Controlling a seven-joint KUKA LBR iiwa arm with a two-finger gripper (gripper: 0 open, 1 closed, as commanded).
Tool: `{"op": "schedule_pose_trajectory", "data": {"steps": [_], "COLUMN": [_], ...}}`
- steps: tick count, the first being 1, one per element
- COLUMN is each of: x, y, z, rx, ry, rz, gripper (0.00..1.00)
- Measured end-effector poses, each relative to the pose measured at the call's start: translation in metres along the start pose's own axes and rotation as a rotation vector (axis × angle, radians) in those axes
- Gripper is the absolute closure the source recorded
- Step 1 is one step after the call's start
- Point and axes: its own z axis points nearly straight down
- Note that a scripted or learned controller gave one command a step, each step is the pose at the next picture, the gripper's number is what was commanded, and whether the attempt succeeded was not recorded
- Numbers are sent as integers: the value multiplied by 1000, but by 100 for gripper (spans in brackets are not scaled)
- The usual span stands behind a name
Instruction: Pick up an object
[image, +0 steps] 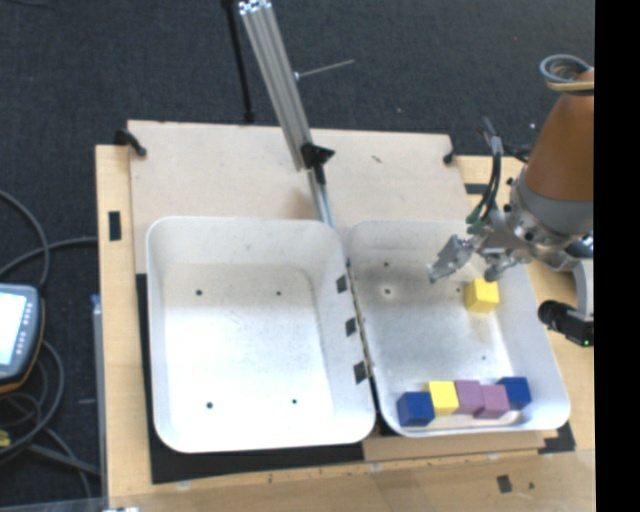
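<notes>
Two white bins: one at 9 o'clock (180, 330), one at 3 o'clock (400, 250). Two yellow blocks (482, 294) (443, 397), two blue blocks (415, 408) (515, 391), two purple blocks (469, 395) (493, 399). One gripper (470, 258).

Arm (562, 150): orange-brown rounded band over a grey collar. Dark cables (490, 190) run along its side. Gripper (472, 258): grey metal, two slim fingers, small bracketed parts.

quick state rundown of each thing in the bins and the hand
hand: above the right bin, by the lone yellow block
lone yellow block: lying free on the right bin floor
blue block, yellow block, purple blocks, blue block: in a row along the near wall
</notes>
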Motion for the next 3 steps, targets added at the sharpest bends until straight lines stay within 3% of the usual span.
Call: {"op": "schedule_pose_trajectory", "data": {"steps": [1,2,3], "x": [-20,-42,-42], "y": [48,86,99], "z": [-6,-85,-1], "rx": [-1,-8,9], "ry": [-2,-4,-1], "rz": [-8,-8,-10], "gripper": [0,0,0]}}
